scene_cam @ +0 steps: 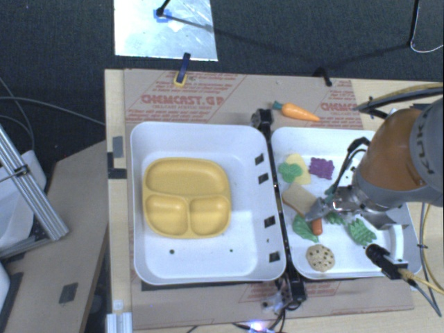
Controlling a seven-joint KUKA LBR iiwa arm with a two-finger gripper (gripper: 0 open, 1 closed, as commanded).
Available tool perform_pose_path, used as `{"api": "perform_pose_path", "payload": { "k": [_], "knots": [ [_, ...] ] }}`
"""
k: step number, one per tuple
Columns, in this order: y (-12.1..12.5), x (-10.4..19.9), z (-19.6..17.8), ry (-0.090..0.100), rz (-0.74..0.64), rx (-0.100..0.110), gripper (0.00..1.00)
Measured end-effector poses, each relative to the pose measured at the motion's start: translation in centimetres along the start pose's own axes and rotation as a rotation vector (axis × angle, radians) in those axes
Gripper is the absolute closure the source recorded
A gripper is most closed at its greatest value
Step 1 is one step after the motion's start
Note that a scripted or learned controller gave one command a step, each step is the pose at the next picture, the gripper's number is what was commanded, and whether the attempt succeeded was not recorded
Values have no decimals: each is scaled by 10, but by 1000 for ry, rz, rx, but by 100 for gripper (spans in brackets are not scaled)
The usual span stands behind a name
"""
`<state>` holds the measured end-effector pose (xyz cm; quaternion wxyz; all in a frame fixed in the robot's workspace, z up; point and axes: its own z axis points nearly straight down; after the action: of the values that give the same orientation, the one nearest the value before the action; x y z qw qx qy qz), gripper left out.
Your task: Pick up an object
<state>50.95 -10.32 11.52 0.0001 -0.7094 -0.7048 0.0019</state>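
Hand down among the toy food in the right bin

I see the hand [325, 210] low over a small orange plastic piece [317, 225] beside the tan block [300, 198], probably lining up a grasp; I cannot tell its opening, so I claim no hold. The yellow divided tray [186, 196] sits apart in the left bin.

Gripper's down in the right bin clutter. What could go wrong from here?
1. Crowding: the gripper sits among a tan block, a green leafy piece and a small orange piece, all close together. It may catch two items or push them aside.
2. The cookie lies near the right bin's front wall; shoved items could jam there.
3. The arm's wrist hides part of the bin, so a grasp is hard to confirm.
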Motion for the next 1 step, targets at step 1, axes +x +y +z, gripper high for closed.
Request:
{"api": "perform_pose_path", "payload": {
  "k": [1],
  "knots": [
    [1, 6, -15, 3, -8, -5, 100]
  ]
}}
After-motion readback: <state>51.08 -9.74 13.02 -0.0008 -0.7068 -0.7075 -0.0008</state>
